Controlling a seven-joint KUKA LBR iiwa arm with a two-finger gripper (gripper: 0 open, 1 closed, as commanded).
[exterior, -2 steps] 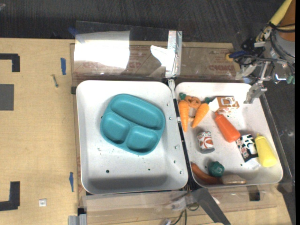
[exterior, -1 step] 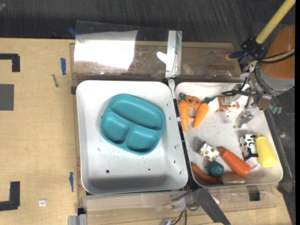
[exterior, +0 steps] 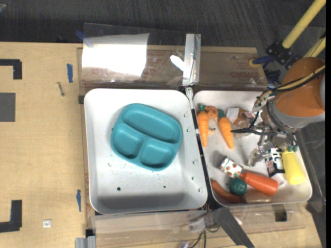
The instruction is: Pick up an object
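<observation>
Over the right bin I hang from the scene's right, my orange-banded wrist above its far right corner and my gripper lowered among the toys, just left of the yellow bottle. My fingers look spread and nothing sits between them, so I count myself released, with no object picked up yet; the tips are thin and partly lost against the white floor, so I hold that reading lightly.

The largest risk, as I judge it, is the crowding. The yellow bottle, a small dark-labelled item beside it and the red-orange carrot lie packed along the near right side, so closing here could catch two things at once or pinch an edge and squirt one away. The carrot is smooth and rounded; I expect it to roll out of a shallow grip. My wrist is also close to the bin's right wall, and a sideways correction could knock it. The pair of orange carrots near the far left of this bin lie freer, well apart from my fingers.

The left bin holds a teal divided tray. Both bins sit on a pale wooden bench, marked with black tape, with clear plastic sheeting on the far side.
</observation>
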